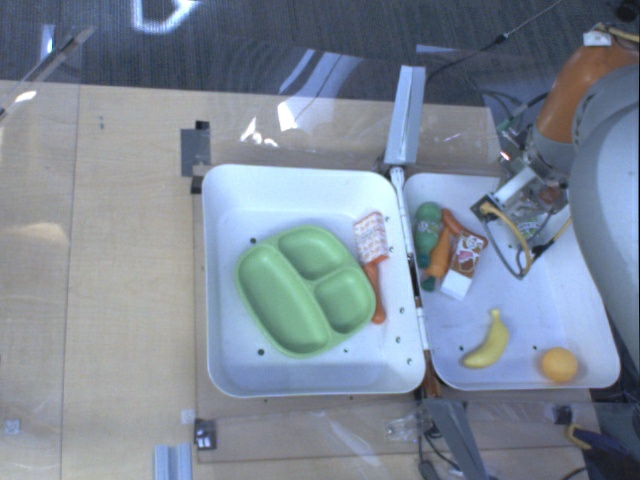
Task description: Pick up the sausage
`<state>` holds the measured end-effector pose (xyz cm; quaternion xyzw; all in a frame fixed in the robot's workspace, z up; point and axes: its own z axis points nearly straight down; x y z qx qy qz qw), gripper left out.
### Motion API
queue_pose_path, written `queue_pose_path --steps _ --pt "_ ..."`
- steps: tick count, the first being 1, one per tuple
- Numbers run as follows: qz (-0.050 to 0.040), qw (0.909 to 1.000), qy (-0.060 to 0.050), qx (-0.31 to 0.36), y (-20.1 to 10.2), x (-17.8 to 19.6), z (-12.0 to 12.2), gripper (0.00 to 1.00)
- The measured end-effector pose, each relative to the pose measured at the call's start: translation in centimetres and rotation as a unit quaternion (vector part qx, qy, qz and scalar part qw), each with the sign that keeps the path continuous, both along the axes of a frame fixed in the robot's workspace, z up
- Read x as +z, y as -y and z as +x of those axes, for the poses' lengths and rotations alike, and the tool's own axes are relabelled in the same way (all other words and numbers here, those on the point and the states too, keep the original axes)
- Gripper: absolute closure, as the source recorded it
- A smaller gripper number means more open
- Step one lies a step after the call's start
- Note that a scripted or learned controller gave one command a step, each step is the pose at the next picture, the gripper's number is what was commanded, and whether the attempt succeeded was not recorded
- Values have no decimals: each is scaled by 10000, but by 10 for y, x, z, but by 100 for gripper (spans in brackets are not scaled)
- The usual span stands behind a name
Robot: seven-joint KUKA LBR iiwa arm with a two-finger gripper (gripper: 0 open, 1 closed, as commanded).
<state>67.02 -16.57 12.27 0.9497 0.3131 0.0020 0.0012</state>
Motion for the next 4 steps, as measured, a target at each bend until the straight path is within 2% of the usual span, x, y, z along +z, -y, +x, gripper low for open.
queue_pose_path --steps 1,2,3,4 --pt "15 9921 -12 -1253 -69 14 -21 100" --pt "21 9773 -10 -2118 -57 31 -10 100" --pt "40 9777 2 -2099 -60 42 -9 100" --pt "23 9772 8 -2125 -67 0 -27 100"
